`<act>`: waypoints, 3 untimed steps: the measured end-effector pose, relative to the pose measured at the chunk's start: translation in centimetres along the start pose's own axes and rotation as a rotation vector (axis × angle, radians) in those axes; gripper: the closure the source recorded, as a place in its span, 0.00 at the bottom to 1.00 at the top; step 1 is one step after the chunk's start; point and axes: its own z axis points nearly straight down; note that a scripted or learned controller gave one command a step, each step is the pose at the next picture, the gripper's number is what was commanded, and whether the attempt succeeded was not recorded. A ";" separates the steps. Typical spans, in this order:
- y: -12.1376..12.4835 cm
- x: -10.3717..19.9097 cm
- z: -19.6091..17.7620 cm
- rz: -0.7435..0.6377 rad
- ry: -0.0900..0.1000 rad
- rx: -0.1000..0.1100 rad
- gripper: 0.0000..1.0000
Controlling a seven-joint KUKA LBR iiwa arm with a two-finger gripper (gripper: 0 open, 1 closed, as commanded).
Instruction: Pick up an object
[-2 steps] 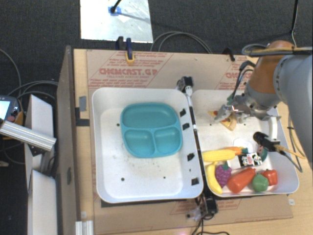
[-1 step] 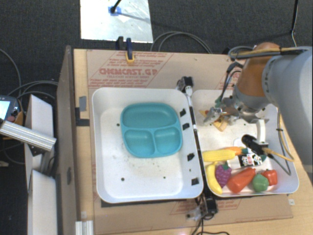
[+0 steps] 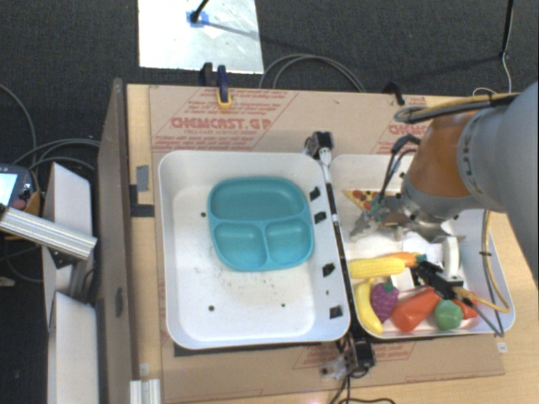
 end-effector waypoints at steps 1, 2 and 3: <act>6.6 -0.3 -0.2 -0.006 -0.002 -0.011 0.00; 6.4 -0.6 -0.1 -0.002 -0.002 -0.006 0.00; 8.8 -0.8 -0.1 -0.005 0.000 0.022 0.00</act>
